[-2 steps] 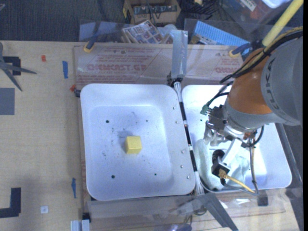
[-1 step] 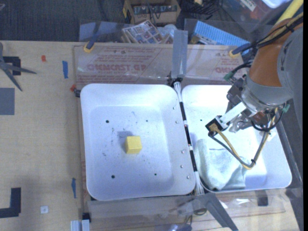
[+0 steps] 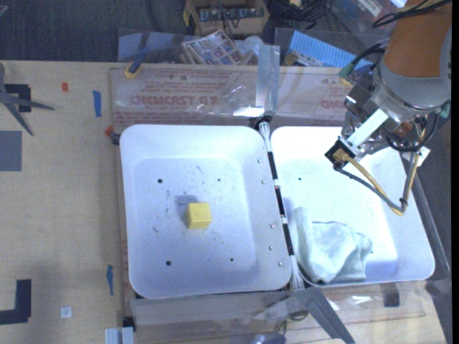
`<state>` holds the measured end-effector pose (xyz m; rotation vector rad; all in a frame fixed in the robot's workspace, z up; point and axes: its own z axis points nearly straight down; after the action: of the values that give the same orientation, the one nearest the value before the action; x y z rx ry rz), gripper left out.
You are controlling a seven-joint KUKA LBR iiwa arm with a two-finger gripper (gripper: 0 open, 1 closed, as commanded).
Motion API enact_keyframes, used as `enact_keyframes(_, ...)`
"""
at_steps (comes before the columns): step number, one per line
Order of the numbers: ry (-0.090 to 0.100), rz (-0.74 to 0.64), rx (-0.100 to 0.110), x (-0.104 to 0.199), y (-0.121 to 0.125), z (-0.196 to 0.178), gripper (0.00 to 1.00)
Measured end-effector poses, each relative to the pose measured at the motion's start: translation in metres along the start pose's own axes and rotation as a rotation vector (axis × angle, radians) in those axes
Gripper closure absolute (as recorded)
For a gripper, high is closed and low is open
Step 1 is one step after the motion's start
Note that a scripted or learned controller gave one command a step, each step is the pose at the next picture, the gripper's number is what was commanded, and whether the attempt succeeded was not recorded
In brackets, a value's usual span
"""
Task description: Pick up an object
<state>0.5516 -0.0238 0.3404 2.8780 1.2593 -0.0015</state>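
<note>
A small yellow cube (image 3: 199,215) lies near the middle of the left bin (image 3: 143,156). A crumpled white cloth (image 3: 330,248) rests in the near left corner of the right bin (image 3: 401,256). My gripper (image 3: 391,130) hangs above the far right part of the right bin, well apart from both the cloth and the cube. The wrist and its cables hide the gripper's tip, and I see nothing held in it.
A clear plastic sheet and cardboard with red print (image 3: 193,95) lie behind the bins. Boxes and clutter (image 3: 222,9) stand further back. The wooden bench (image 3: 57,192) spreads out to the left, with a few small marks of blue tape (image 3: 97,103).
</note>
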Motion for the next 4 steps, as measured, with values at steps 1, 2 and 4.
enact_keyframes(1, -0.002, -0.006, 0.001, 0.002, -0.001, -0.01, 1.0)
enact_keyframes(2, -0.003, -0.01, 0.001, 0.004, -0.002, -0.019, 1.0)
enact_keyframes(4, -0.002, 0.522, 0.004, -0.073, 0.024, 0.056, 1.0)
